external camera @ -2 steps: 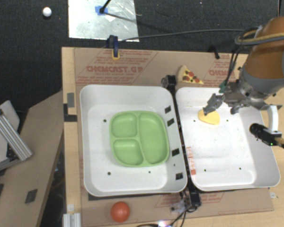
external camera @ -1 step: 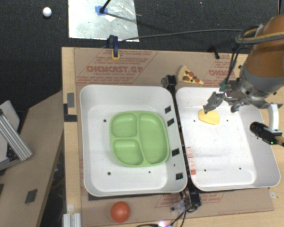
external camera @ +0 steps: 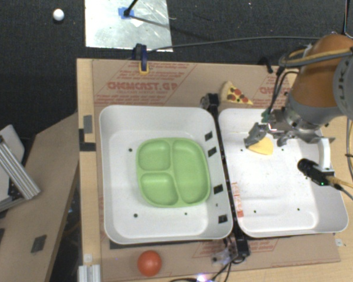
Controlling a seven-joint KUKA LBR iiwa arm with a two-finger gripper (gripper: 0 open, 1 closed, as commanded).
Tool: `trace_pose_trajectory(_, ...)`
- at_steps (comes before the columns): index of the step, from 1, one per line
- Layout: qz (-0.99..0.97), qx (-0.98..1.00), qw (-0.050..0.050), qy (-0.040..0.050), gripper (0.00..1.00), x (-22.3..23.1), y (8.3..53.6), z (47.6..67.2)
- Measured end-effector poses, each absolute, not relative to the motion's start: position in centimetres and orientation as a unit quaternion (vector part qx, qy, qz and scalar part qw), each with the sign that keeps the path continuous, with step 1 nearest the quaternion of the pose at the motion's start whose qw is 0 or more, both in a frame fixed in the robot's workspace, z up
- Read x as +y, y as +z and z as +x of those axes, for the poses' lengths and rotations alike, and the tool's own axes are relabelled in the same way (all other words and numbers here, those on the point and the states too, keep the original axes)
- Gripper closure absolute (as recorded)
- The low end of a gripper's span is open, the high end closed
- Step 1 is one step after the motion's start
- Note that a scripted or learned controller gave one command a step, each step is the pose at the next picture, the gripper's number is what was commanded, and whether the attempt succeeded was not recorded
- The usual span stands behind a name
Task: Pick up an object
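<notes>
Yellow wedge [external camera: 261,148] lies in right bin [external camera: 294,216], upper-left part. Gripper [external camera: 260,135] directly above it, fingers spread, straddling wedge's upper edge, not clamped. Wedge long axis runs left-right. Likely next: lower, close.

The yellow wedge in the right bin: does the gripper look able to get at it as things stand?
Probably yes. The gripper hangs right at the yellow wedge in the right bin, with nothing lying between them, and the bin floor around the wedge is bare.
</notes>
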State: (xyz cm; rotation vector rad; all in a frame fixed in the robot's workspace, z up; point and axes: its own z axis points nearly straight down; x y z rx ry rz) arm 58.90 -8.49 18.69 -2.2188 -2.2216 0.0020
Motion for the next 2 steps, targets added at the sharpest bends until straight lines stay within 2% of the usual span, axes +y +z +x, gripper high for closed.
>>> trace_pose_trajectory(1, -0.707, -0.707, 0.001, 0.0008, 0.00, -8.6, 12.5, 58.4)
trace_pose_trajectory(2, -0.707, -0.707, 0.001, 0.0005, 0.00, -8.6, 8.2, 58.4)
